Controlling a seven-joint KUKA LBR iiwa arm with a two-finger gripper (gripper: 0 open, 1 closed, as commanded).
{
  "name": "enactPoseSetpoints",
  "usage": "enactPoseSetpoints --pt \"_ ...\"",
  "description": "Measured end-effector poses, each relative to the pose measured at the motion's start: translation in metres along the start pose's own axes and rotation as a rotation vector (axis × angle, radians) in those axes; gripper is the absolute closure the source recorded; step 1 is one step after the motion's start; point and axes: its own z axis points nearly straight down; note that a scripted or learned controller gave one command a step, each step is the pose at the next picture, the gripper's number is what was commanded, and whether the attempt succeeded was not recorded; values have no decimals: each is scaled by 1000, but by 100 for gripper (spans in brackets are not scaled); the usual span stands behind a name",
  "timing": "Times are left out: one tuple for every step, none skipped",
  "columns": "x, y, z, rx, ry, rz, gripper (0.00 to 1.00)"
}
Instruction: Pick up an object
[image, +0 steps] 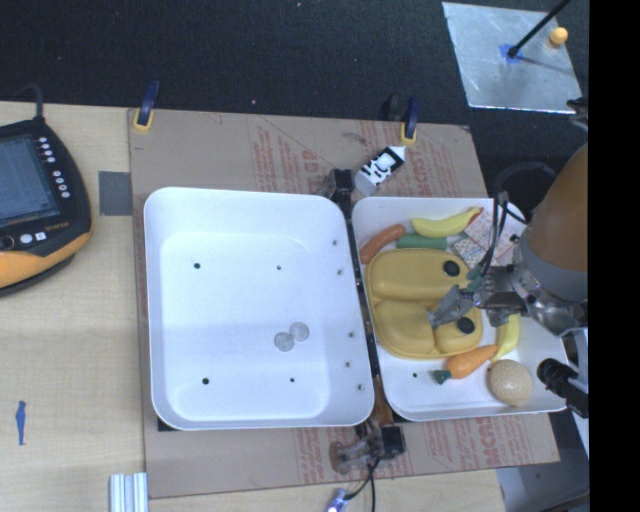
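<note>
The right bin (420, 398) holds a large yellow plush toy (412, 298) with black eyes, a yellow banana (443, 223), an orange sausage-like piece (381, 241), a green piece (421, 241), a carrot (468, 362), a beige egg-shaped object (511, 381) and a patterned flat item (478, 235). My gripper (457, 303) reaches in from the right and sits low over the plush toy's right side, its dark fingers pointing left onto the toy. Nothing is visibly lifted.
The left bin (180, 300) contains two small grey round pieces (291, 337). A teach pendant (35, 205) lies at the left of the bench. Clamps and a black-and-white tag (380, 167) sit at the cardboard's far edge. The arm's grey body (560, 240) overhangs the right bin's right side.
</note>
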Motion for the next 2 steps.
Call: enactPoseSetpoints --pt "-38 19 117 -19 -10 2 0" --pt "-74 70 36 -3 -2 1 0"
